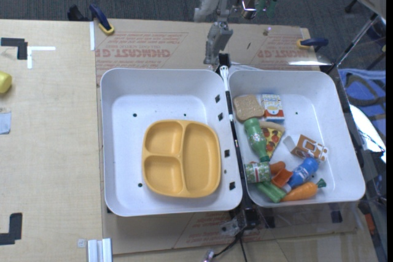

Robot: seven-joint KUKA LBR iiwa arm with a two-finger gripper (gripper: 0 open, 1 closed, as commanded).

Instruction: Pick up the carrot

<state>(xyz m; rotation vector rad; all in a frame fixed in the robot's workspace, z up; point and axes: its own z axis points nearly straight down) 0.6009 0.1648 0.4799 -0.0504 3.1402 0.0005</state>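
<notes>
Presently the pincer (218, 52) is seen at the far edge of the bench (49, 132), above the place where the two white bins meet; nothing is held in it, and whether it stands wide or narrow cannot be told from this slanted view. It is kept well apart from the carrot (302, 191), which is found in the near corner of the right bin (334, 101), lying flat close to the front wall. Just beside the carrot a blue bottle (303, 172) is laid, and to its left a green bottle (256, 138) and a green can (258, 171) are placed. Farther back in the same bin a slice of bread (248, 107) and a small carton (272, 105) are seen, with a pizza slice (273, 137) between them and the carrot. In the left bin (116, 132) a yellow divided plate (182, 158) is set. Under both bins a sheet of cardboard (147, 49) is spread on the bench.
</notes>
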